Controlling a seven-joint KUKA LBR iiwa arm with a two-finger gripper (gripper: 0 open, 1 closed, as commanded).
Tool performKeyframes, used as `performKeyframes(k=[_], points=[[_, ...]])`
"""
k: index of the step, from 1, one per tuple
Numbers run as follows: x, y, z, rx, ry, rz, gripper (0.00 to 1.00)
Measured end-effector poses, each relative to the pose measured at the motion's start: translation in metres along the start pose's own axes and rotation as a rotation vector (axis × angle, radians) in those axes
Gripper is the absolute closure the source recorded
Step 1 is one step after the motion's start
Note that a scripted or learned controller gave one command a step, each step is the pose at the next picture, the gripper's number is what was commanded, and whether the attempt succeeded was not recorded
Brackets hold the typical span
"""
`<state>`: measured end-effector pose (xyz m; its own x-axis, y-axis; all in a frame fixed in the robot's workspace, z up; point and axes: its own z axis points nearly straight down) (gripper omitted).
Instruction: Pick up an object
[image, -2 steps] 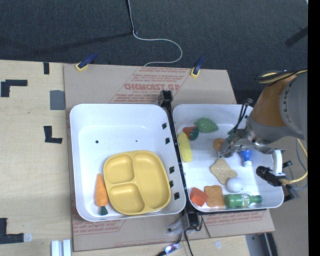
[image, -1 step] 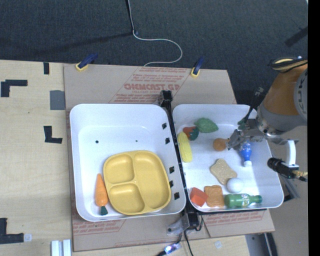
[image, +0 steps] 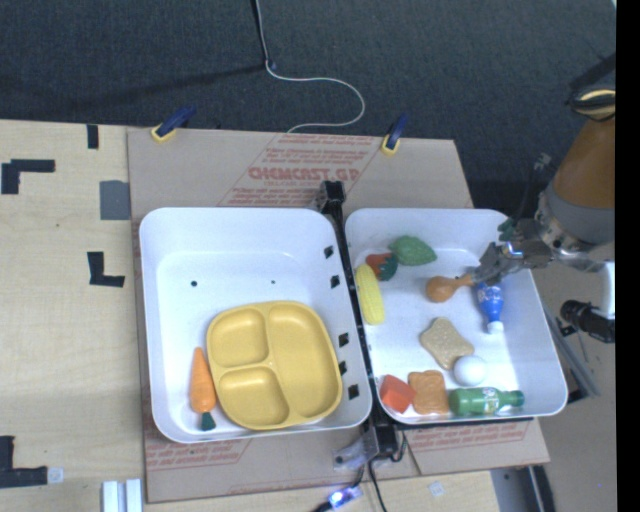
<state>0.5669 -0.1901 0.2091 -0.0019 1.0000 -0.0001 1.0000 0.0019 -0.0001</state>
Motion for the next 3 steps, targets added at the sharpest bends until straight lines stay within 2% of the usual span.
performKeyframes(k=[1, 2, 3], points=[[0.001, 0.001, -0.014, 0.003, 0.001, 0.000, 1.00], [0.057, -0.018, -0.019, 0.005, 0.002, -0.004, 1.00], [0.111, -0.025, -0.024, 0.006, 0.003, -0.006, 1.00]])
